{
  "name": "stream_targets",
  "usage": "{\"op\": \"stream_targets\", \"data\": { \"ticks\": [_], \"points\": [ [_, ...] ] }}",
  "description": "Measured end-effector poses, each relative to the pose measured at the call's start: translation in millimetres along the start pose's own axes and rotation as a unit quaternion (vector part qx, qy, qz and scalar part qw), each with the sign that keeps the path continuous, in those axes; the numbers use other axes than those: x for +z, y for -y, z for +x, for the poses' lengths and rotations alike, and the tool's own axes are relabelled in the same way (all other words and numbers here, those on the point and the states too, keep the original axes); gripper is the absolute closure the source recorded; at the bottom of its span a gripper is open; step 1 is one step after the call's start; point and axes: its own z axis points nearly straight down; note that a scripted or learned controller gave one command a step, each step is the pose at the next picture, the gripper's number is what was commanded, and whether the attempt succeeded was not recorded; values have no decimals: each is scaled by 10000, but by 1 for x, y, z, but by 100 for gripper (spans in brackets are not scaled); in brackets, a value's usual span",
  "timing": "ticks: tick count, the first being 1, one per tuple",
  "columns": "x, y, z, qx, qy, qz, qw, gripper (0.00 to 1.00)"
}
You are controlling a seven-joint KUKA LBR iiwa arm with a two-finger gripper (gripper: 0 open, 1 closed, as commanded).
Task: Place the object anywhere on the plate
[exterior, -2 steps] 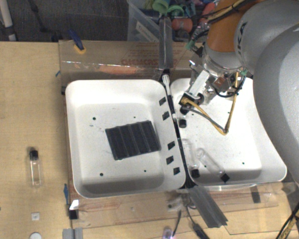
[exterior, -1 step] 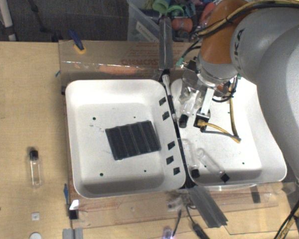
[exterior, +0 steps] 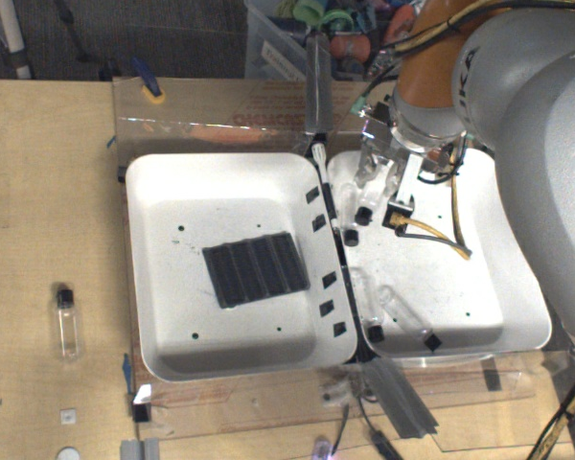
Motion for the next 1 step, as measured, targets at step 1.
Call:
{"op": "stream_targets", "data": {
  "ticks": [1],
  "points": [
    [0,0,1,378,-7,-4,9993,100]
  ]
}}
